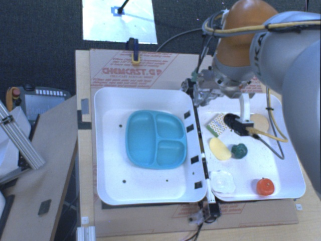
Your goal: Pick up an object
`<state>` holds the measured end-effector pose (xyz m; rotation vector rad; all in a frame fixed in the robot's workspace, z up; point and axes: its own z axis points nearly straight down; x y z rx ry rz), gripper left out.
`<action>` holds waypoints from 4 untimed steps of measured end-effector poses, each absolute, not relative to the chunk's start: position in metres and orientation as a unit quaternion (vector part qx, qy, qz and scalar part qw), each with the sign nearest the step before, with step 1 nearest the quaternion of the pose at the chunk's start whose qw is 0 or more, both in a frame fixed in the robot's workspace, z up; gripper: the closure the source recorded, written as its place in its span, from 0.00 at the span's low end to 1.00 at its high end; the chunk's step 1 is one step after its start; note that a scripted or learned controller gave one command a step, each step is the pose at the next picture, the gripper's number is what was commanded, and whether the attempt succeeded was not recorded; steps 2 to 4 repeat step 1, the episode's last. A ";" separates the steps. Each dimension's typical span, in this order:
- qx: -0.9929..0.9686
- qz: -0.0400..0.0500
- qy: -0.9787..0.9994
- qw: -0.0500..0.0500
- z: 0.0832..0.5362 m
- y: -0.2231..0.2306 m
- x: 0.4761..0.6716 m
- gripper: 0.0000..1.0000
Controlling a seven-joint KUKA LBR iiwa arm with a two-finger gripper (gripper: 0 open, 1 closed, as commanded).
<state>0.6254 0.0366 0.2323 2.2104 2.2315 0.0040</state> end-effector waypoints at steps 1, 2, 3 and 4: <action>0.704 0.002 0.710 0.001 0.240 0.088 0.635 1.00; 0.704 0.002 0.710 0.001 0.240 0.088 0.635 1.00; 0.704 0.002 0.710 0.001 0.240 0.088 0.635 1.00; 0.704 0.002 0.710 0.001 0.240 0.088 0.635 1.00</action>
